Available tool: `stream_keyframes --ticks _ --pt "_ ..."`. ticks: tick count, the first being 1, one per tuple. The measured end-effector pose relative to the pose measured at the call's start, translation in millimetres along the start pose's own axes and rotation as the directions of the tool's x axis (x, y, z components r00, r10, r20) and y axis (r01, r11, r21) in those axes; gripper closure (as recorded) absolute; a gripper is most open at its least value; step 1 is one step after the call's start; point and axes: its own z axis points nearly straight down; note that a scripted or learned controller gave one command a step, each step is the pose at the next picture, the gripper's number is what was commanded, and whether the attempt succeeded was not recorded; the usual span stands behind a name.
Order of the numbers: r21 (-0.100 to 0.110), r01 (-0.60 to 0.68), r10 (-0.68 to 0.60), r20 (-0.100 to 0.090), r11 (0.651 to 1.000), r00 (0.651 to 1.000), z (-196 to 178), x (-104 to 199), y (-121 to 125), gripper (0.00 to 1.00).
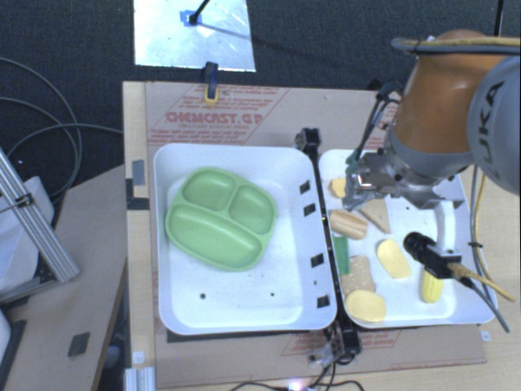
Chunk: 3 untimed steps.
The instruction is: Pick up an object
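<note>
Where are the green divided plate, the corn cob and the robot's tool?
Green divided plate (220, 217): camera view, left bin, on the plate's middle ridge.
Corn cob (431, 286): camera view, right bin, on its yellow middle.
Tool (356, 187): camera view, above the right bin, at its lower tip.

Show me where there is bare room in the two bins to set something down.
Left bin: bare floor in front of the green divided plate, along the near wall, plus a strip behind the plate. Right bin: crowded; food pieces fill its left half under the gripper, leaving little room.
</note>
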Motion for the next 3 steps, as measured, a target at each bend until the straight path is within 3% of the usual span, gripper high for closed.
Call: stream_keyframes --ticks 1,3 --pt "0.014 -0.011 0.011 0.005 1.0 1.0 75.5 -76.3 53.8 1.0" --pt "0.013 0.001 -0.001 0.0 1.0 1.0 93.2 -12.5 29.0 1.0"
